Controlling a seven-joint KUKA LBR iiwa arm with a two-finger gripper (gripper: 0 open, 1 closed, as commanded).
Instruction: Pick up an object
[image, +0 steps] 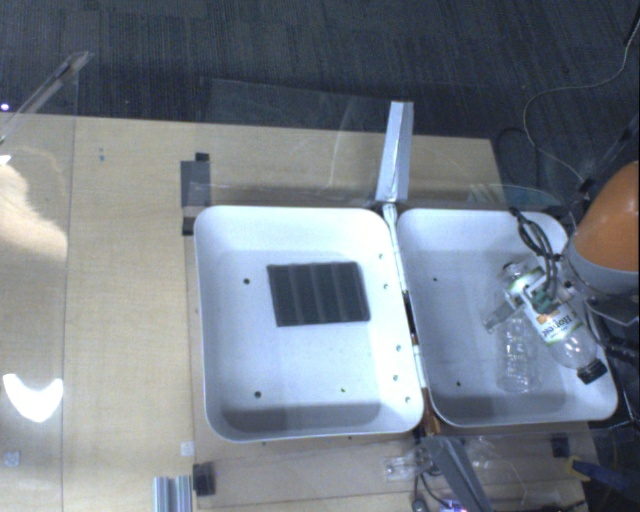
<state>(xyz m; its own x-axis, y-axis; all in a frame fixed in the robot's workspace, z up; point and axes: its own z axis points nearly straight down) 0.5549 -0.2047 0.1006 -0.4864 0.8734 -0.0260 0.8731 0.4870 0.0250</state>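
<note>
Arm over the right bin (450, 395), clear bottles beneath.
I see the gripper (530, 290) among the bottles (520, 355); glare perhaps hides contact, so I cannot tell its finger state.

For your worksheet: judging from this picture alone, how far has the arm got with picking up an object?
Done: the gripper has reached into the right white bin, at a clear plastic bottle with a white label. In hand: nothing certain; glare hides any grasp. Left: securing and lifting it. The dark ribbed rectangular pad lies in the left bin.
</note>
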